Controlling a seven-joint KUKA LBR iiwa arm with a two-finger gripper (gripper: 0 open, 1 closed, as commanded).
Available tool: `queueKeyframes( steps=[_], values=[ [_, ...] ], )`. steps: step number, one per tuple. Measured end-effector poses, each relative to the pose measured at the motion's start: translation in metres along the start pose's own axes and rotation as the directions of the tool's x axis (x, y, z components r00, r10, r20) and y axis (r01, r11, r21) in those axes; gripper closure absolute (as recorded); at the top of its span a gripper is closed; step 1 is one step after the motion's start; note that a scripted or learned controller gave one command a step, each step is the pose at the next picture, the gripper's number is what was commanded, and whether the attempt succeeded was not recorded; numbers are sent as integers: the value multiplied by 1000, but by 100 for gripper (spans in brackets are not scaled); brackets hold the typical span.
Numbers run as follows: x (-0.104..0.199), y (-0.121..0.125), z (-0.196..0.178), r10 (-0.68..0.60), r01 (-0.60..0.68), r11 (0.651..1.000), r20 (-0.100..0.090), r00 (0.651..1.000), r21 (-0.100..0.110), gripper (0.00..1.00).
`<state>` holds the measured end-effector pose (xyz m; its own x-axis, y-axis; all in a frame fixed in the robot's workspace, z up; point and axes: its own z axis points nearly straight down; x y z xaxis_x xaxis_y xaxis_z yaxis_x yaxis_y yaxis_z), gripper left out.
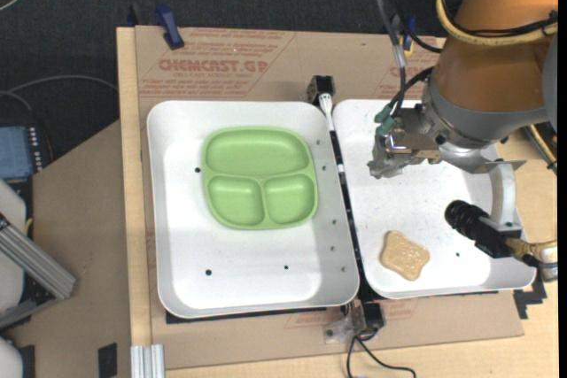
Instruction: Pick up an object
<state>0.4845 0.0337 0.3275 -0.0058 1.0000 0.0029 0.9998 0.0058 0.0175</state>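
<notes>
We judged the tan biscuit [405, 255] light, stiff (maybe crumbly), best taken across its edges; how open the tool [386, 157] was, we could not tell.

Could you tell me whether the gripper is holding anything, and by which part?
Nothing is seen held: the gripper is over the right bin, apart from the tan biscuit-shaped piece lying on that bin's floor.

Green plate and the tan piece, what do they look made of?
Green plate: likely moulded plastic, matte; uniform colour, smooth rounded compartments. Tan piece: maybe foam or rubber; dull, speckled surface, lobed outline; unsure.
</notes>
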Motion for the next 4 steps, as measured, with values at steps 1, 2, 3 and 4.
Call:
queueKeyframes(
  steps=[1, 2, 3, 4],
  values=[
    [95, -2, -123, -7, 7, 1000, -5, 1000, 1, 100],
    [172, -1, -130, -3, 3, 1000, 0, 1000, 13, 100],
    [111, -5, -33, 12, -12, 1000, 8, 1000, 28, 100],
    [196, 22, -87, -3, 3, 1000, -2, 1000, 10, 100]
  ],
)
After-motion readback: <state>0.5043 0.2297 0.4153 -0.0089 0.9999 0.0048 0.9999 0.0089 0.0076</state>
